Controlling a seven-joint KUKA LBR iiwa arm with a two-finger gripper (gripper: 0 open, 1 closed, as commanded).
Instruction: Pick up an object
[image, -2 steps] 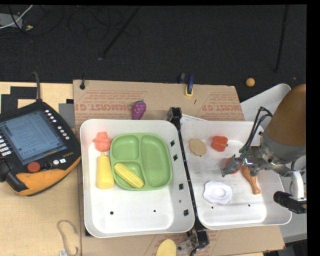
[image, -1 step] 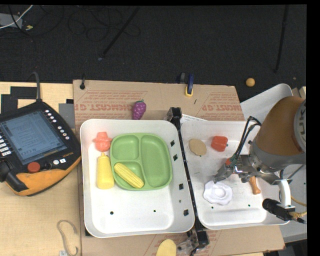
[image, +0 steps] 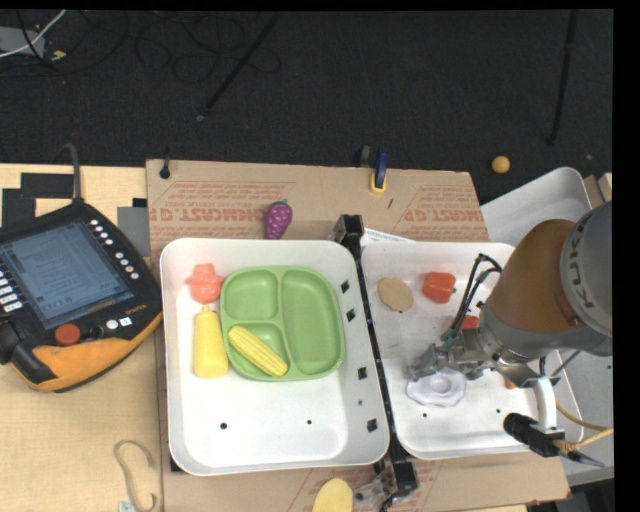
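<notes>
Gripper, lower right of frame, sits down over a pale object in the right bin; whether it grips, cannot tell. Risk: the flat piece probably slips out.

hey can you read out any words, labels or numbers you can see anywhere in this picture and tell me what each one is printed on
Red lettering, two patches, on the brown cardboard sheet behind the bins: it appears upside down and too blurred to quote.
Screen of the black and orange handheld control pendant: lines of text, too small to read.
Pendant's buttons: any markings too small to read.
Two shallow white bins and the toys in them: no text seen.
</notes>
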